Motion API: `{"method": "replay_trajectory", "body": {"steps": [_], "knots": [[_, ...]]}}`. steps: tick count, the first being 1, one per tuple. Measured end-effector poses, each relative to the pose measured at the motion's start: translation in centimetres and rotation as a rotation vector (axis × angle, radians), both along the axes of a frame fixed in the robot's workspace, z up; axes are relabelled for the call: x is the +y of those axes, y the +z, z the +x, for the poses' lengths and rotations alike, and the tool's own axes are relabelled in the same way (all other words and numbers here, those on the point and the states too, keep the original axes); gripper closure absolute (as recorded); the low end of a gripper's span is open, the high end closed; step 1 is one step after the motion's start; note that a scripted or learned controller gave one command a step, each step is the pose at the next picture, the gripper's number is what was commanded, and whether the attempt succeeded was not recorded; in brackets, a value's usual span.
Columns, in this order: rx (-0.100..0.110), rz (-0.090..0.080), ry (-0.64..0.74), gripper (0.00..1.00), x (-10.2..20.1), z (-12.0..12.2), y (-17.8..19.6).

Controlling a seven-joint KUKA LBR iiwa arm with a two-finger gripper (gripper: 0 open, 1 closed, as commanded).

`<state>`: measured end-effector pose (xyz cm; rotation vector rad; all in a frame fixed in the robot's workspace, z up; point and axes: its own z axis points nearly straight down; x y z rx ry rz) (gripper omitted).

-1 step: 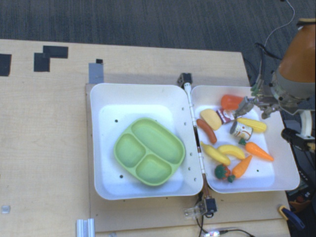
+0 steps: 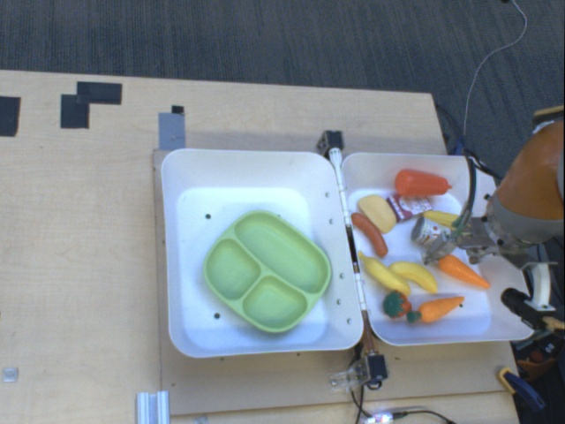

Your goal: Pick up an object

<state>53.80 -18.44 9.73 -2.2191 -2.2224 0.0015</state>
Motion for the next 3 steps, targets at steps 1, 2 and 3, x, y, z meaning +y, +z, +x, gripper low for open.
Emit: {"method": "replay_trajectory", "body": {"steps": [1, 2, 3], "knots": [[-0.006, 0.0, 0.002, 1.0, 0.1, 0.2, 1.2], [-0.006, 0.0, 0.003, 0.0, 0.1, 0.2, 1.2], [-0.012, -0.003, 0.0, 0.0, 5.5, -4.8, -1.0]]}}
